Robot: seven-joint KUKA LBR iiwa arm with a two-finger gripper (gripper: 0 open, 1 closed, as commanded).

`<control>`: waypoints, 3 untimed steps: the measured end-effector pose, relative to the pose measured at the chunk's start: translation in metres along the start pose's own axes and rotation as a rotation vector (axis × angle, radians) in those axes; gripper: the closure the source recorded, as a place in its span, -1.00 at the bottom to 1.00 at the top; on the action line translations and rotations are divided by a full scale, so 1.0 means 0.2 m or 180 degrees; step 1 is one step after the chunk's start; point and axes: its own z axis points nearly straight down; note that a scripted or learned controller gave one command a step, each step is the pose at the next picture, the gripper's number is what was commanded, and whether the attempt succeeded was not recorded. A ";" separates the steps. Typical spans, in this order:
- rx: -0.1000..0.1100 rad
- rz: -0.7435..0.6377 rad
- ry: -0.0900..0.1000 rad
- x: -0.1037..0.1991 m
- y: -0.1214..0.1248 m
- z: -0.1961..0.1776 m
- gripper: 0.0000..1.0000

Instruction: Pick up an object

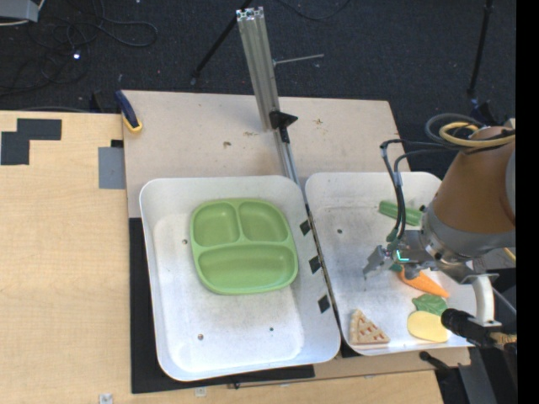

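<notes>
carrot (426,284) just right of hand, near right bin's (337,310) right edge | hand (381,263) low over bin floor, fingers spread, pinching nothing | waffle (367,329) and yellow piece (428,326) nearer the camera | bare floor to hand's left | green plate (244,246) in left bin (168,326)

Two white bins sit side by side on the bench: left bin (168,326), right bin (337,200). Black clips (313,263) sit along the seam between them.

Green plate (244,247) – three compartments, two small at the far side and one large at the near side – lies flat in the left bin, toward its far half.

Aluminium post (259,66) rises behind the bins, tilted in view.

Blue-and-yellow tool (128,112) lies at the board's far left corner.

Dark carpet (126,23) with cables – beyond the bench.
</notes>
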 end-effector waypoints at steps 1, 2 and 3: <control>-0.0002 0.0000 0.0000 0.00 0.00 0.00 -1.00; 0.0018 0.0000 0.0005 0.00 0.05 0.26 -1.00; -0.0006 0.0000 0.0009 0.01 0.05 0.50 -1.00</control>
